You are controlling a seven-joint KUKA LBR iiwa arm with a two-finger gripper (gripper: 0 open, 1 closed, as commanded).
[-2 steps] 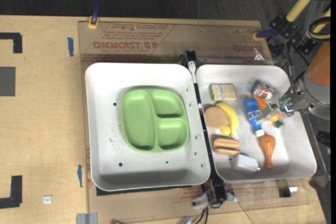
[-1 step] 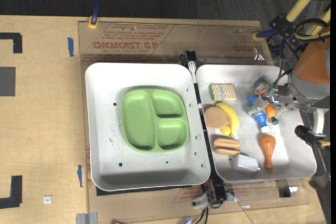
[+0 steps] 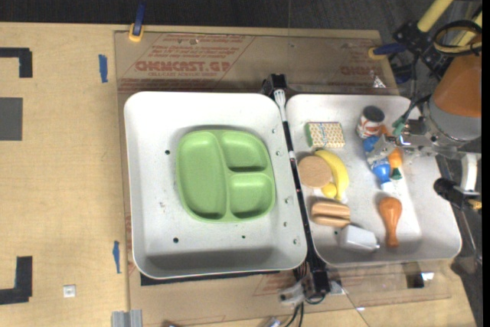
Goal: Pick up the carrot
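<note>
The carrot (image 3: 395, 158) is a small orange piece lying near the right side of the right bin (image 3: 440, 241), next to a blue item (image 3: 381, 170). My gripper (image 3: 401, 135) reaches in from the right and hovers just above and behind the carrot, close to it. Grey wrist parts and cables hide much of the gripper. Nothing can be seen held in it.
The right bin also holds a small can (image 3: 372, 121), a waffle square (image 3: 325, 135), a banana (image 3: 335, 171), a round cookie (image 3: 312, 171), a hot dog (image 3: 331, 213), a drumstick (image 3: 390, 217) and a grey block (image 3: 357, 239). A green divided plate (image 3: 225, 174) lies in the left bin (image 3: 149, 165).
</note>
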